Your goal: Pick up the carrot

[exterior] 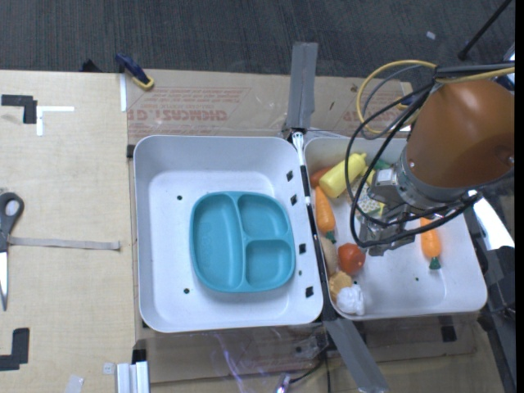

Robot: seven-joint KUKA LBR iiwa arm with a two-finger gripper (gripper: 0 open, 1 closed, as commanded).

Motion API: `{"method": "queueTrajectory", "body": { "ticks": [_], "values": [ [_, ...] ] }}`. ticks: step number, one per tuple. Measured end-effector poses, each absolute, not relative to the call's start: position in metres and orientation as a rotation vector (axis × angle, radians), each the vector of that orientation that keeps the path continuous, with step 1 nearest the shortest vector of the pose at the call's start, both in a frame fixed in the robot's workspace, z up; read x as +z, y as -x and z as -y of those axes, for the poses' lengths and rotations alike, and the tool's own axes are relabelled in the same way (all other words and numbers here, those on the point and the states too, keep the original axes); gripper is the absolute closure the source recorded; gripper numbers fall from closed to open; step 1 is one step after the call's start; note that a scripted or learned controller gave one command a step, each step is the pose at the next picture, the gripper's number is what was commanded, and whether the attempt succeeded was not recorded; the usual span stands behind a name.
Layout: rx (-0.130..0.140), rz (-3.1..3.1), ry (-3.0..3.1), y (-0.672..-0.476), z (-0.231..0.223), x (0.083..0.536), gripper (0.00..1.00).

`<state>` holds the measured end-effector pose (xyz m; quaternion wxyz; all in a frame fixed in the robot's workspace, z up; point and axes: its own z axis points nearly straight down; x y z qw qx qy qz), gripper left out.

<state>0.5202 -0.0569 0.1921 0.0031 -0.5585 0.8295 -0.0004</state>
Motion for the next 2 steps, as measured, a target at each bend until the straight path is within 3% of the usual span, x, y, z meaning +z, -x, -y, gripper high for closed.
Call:
{"method": "queueTrajectory", "body": {
  "ticks": [1, 2],
  "values": [
    [0.003, -2.265, 2.175, -0.532, 0.119, 0.110, 1.00],
    [0.000, -1.911, 2.491, -0.479, 0.217, 0.092, 1.00]
  ]
}}
